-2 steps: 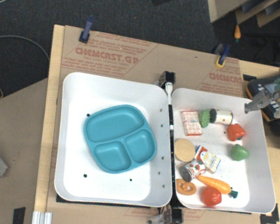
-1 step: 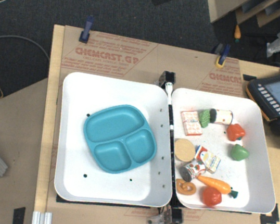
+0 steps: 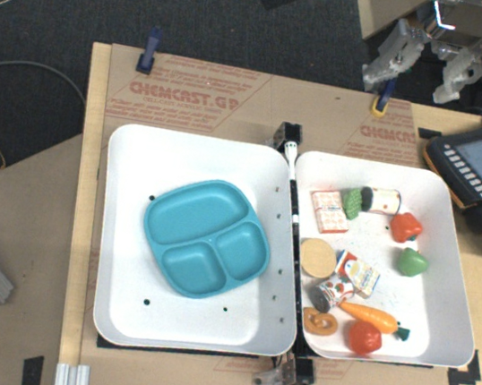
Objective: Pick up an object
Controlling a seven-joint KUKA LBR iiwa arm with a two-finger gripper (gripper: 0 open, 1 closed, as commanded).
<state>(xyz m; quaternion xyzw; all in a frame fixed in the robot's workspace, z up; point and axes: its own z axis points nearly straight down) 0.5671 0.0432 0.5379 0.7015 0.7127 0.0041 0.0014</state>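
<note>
1. The gripper hung at the top right of the view, above the bench's far edge and well clear of both bins; its two fingers stood spread apart with nothing between them and touched nothing.
2. The right bin carried the small objects. A red-and-white box lay near its far left corner, with a green piece just beside it and a white cylinder next along the far side.
3. A red pepper and a green pepper sat toward the bin's right edge, near each other but apart.
4. A tan disc lay against the left edge at mid-length, with a small carton and a can just beside it toward the near side.
5. A carrot lay across the near half, a tomato close below it at the near edge, and an orange slice at the near left corner.
6. The left bin held a blue divided plate near its middle, with bare white floor along all four edges.
7. Open room in the right bin lay along its right edge and in the near right corner.
8. A yellow clamp and a blue clamp gripped the far edge of the cardboard under the bins.
</note>
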